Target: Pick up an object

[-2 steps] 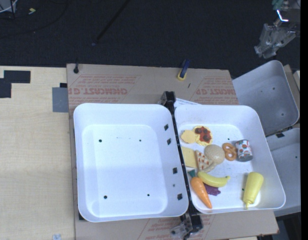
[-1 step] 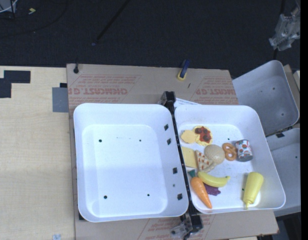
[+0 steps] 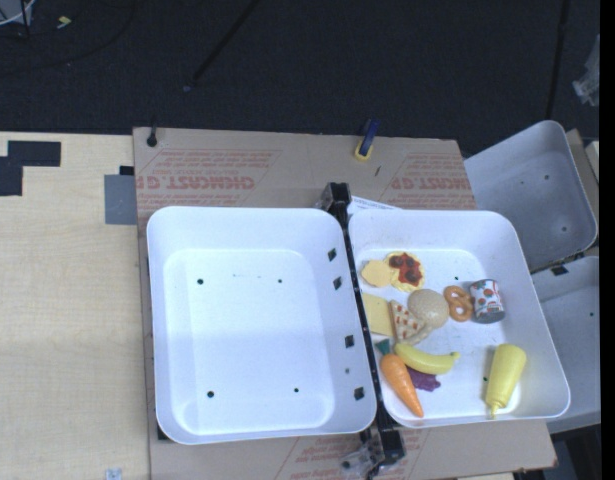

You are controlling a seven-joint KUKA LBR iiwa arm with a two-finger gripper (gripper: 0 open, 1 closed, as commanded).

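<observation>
TARGET: yellow bottle lying apart at right bin's front-right, judged light, stiff, smooth; best taken across its body | BINS: 2 on table; right bin holds carrot, banana, pretzel, can, clustered; left bin noted | PINCER: state cannot be told.

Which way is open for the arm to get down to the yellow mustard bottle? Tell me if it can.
Probably yes. The mustard bottle lies apart from the pile, near the right bin's right wall, with nothing on top of it. The banana is well to its left. The wall close by may crowd one finger.
</observation>
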